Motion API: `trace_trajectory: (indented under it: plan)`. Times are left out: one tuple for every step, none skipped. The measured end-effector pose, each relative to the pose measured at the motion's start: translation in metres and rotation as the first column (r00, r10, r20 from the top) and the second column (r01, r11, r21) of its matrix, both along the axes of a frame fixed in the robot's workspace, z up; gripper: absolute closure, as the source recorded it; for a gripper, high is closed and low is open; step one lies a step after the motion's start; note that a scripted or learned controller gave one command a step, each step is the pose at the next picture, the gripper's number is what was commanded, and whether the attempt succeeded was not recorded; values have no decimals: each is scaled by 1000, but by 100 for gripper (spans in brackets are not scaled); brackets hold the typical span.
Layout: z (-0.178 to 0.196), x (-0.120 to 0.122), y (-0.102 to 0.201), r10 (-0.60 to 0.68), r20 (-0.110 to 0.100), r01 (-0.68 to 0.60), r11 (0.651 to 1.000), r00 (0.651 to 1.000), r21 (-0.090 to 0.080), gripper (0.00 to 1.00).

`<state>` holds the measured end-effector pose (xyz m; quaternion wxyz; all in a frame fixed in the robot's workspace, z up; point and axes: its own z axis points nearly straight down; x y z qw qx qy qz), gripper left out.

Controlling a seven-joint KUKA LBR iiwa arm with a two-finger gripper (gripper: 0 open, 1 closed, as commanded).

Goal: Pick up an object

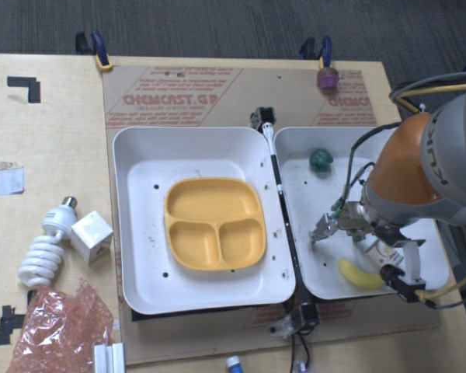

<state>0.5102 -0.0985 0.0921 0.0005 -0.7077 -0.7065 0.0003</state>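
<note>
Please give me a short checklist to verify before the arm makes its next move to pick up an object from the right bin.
1. Target is present in the right bin: ok. A yellow banana and a green ball lie there.
2. Gripper is above the right bin: ok, near its left-centre.
3. Gripper is over a target: not ok. The banana lies toward the near edge, the ball toward the far wall.
4. Something is between the fingers: cannot tell; nothing is seen there.
5. Banana is free to reach: cannot tell. The arm's wrist and cables cover its right end.
6. Yellow divided tray stays out of the way: ok, it sits in the left bin.
</note>
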Motion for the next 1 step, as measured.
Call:
trace_trajectory:
  plan:
    - [10, 1, -1, -1, 3, 1, 1000, 1000, -1, 100]
